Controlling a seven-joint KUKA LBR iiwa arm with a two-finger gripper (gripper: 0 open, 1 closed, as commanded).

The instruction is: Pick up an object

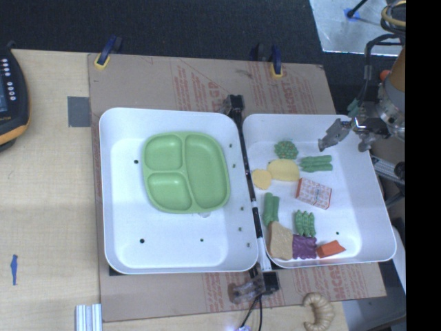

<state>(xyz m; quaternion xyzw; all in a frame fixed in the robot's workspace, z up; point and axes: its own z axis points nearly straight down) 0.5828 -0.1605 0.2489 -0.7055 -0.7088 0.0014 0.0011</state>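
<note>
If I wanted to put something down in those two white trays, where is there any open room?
The left bin has bare floor in front of and left of the green divided plate. In the right bin, the right side past the red-and-white packet is open. Its left half is crowded, from the broccoli to the bread slice.

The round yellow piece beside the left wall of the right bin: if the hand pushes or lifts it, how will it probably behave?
The round yellow piece lies flat like a thin disc, so it probably slides rather than rolls. It looks like smooth toy plastic, likely light and slippery. It touches the larger yellow piece and sits close to the bin wall, so the hand may find little space around it.
</note>
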